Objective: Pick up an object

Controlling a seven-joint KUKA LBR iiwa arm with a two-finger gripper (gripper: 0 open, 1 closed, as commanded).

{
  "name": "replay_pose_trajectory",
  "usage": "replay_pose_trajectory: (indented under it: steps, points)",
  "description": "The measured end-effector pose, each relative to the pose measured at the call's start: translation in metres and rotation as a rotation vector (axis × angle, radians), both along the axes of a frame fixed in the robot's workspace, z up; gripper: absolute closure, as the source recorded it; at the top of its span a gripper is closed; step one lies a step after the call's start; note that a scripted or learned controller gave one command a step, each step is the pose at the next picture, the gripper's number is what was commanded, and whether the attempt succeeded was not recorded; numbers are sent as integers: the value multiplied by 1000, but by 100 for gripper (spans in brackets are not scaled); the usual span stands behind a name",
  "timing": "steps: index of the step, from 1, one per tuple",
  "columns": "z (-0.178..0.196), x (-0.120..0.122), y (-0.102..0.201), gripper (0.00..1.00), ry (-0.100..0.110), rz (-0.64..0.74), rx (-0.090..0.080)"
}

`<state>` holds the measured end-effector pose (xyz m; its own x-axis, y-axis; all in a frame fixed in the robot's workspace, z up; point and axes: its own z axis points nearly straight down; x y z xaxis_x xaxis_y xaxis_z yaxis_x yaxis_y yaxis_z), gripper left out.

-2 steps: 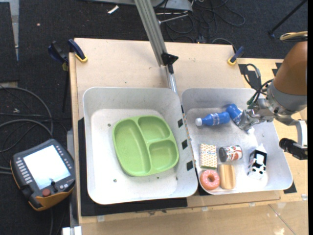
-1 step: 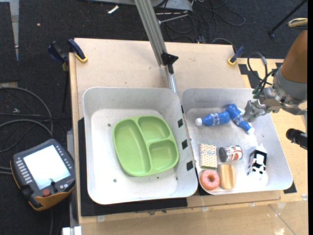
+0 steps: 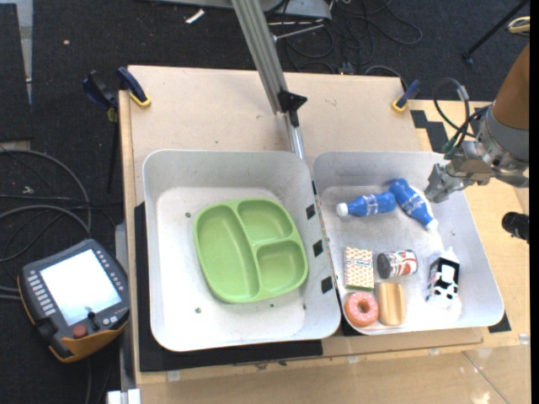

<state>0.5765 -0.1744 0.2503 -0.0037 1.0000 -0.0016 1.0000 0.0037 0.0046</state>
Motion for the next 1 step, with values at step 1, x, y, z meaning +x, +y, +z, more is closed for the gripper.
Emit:
replay_pose_trajectory:
  steps: [1]
  points:
    - [-7, -12, 52, 100, 6, 4, 3]
